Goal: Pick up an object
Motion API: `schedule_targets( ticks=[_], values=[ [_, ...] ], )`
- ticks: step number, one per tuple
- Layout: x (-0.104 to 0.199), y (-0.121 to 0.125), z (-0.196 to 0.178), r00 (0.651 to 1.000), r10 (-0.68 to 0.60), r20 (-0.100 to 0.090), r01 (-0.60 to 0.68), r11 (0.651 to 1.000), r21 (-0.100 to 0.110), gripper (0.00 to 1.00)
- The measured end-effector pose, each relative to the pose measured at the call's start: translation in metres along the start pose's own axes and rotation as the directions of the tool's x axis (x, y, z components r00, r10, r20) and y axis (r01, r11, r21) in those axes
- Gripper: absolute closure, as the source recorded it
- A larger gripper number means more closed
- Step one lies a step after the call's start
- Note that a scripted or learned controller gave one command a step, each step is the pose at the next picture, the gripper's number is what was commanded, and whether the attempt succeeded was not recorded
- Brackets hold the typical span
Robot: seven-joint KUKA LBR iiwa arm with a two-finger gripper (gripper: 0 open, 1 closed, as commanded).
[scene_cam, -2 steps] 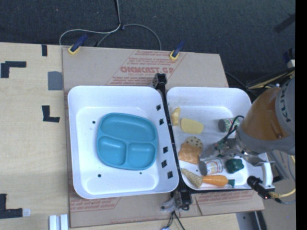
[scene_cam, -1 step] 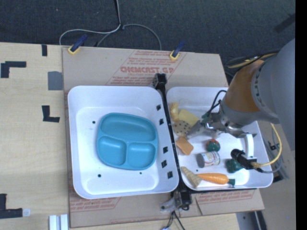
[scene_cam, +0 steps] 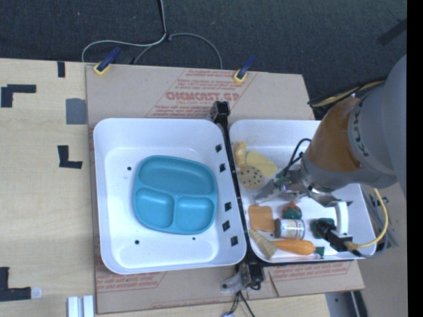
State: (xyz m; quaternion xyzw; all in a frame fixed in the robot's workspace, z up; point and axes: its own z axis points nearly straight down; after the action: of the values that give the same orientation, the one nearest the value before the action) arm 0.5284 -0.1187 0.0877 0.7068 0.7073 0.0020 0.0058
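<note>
Small can (scene_cam: 289, 228) just below pincer (scene_cam: 285, 189)

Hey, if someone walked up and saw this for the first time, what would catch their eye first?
Probably the blue divided plate, alone in the left bin. Next, the grey arm with its orange band reaching over the right bin, where toy food clusters: an orange carrot, a small can and a yellow piece.

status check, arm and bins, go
Gripper low in right bin, nothing seen held. Can, carrot and toast lie close below it. Blue tray alone in left bin.
</note>
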Motion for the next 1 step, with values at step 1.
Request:
schedule_targets(
  ticks=[1],
  values=[
    [0.0088, 0.0568, 0.0018, 1.000, -0.002, -0.003, 0.002, 1.000, 0.008, 0.00]
  ],
)
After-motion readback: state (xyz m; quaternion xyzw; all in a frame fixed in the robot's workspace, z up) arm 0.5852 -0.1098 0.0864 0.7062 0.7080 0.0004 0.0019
